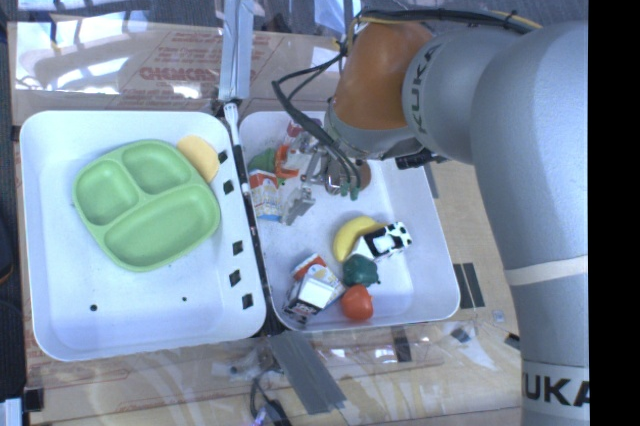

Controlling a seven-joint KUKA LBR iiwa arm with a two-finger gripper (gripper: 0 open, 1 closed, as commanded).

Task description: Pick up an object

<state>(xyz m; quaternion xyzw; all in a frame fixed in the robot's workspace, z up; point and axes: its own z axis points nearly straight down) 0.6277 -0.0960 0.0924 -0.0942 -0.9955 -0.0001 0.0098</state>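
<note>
Presumably hunting a pick, the gripper [335,176] hangs low over clutter at the right bin's [440,259] far-left corner; whether its jaws are apart, I cannot tell.

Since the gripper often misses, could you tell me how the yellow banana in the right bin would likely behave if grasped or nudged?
The banana is curved and smooth, so it may slip between fingers or pivot when nudged. It looks like a rigid toy, probably light. It touches the black-and-white toy, which would likely shift with it.
</note>
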